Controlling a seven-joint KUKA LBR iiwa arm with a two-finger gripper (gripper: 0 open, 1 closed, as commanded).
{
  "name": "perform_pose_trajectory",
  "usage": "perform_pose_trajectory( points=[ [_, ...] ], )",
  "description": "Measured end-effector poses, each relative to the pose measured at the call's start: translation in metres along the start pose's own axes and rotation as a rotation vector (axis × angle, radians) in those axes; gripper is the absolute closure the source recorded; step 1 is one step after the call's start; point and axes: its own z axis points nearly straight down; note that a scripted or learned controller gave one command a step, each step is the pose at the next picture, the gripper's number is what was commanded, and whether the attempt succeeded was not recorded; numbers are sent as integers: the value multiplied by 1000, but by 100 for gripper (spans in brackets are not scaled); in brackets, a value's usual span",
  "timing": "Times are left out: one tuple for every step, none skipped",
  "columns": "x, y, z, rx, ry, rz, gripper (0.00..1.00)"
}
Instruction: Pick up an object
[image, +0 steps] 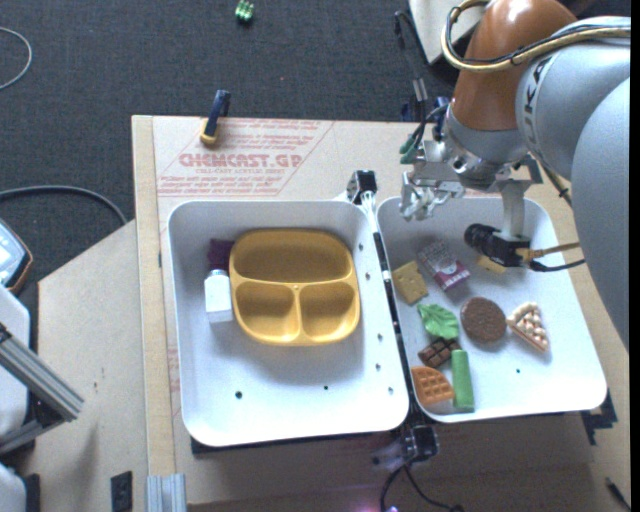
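My gripper (421, 203) hangs over the far left corner of the right bin (570, 370). Its fingers stand open with nothing between them. Below it in this bin lie a square cracker (408, 282), a red and white packet (443, 266), a green leaf (438, 320), a round brown cookie (484, 321), a triangular pizza slice (529, 327), a chocolate piece (438, 352), a waffle (432, 384) and a green stick (462, 378). The packet is the item nearest the fingertips, a little toward the camera.
The left bin (190, 330) holds a yellow divided plate (295, 285), a white bottle (218, 295) and a purple item (220, 250). A black cylinder with a cable (490, 243) hangs from the arm over the right bin. A blue and yellow clip (214, 117) lies on the board behind.
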Motion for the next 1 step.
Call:
perform_pose_trajectory(
  points=[
    [1, 3, -22, -10, -1, -1, 100]
  ],
)
